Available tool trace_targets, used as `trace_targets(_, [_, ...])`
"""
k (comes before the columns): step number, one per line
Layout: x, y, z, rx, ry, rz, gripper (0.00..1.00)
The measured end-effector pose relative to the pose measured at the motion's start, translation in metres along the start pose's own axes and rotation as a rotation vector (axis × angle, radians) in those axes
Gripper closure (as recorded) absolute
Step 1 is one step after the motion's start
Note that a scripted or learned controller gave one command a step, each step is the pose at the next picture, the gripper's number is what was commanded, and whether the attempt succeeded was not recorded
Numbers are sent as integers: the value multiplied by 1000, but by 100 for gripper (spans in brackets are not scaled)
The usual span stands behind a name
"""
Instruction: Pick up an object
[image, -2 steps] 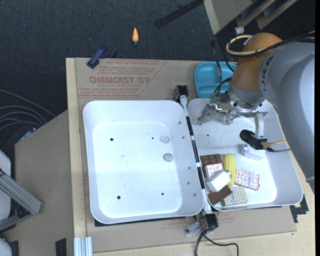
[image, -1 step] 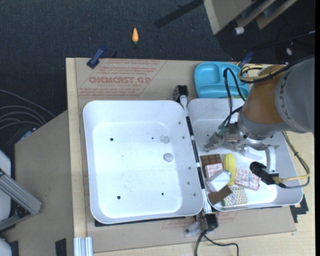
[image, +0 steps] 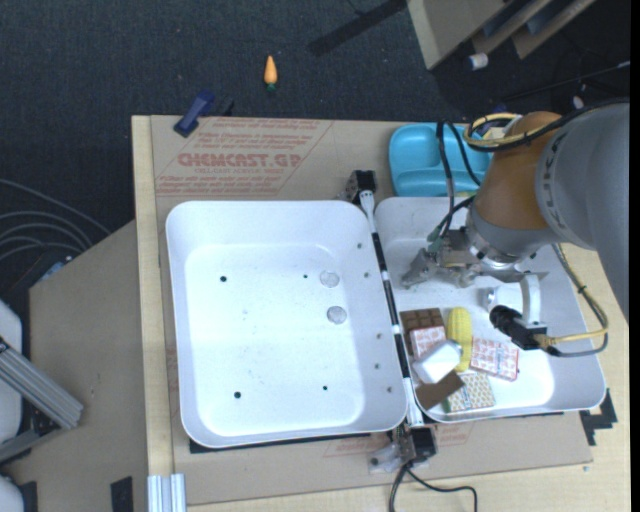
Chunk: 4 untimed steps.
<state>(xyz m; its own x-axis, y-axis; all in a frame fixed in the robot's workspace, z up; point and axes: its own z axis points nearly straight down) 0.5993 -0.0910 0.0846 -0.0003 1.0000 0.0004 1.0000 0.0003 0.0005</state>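
Near left corner of the right bin (image: 570, 395): a small heap of candidates, none lifted. White block (image: 436, 362) on top of a brown card (image: 440, 390), patterned packet (image: 472, 397) against the near wall, red-printed packet (image: 495, 357) just beside the block. On the far side of the heap, a yellow piece (image: 459, 326) and a brown bar (image: 422, 322), touching or nearly so. All resting on the bin floor.

Left bin (image: 200, 230): two small round discs (image: 330, 279) toward its right wall.

Further back, over the far half of the right bin: gripper (image: 440, 268), low, just beyond the brown bar and apparently apart from it. Spread or pressed together: cannot tell, with the wrist covering much of it. Nothing seen caught in it.

So far an approach at most. Still left: reaching a piece, closing on it, lifting clear.
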Motion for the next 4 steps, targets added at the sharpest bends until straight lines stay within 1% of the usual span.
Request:
trace_targets(1, [11, -101, -100, 3, 1, 1, 0])
trace_targets(2, [-4, -84, -14, -11, 0, 2, 0])
trace_targets(3, [-5, -83, -25, -16, -3, 3, 100])
trace_targets(4, [63, -67, -128, -1, 1, -1, 100])
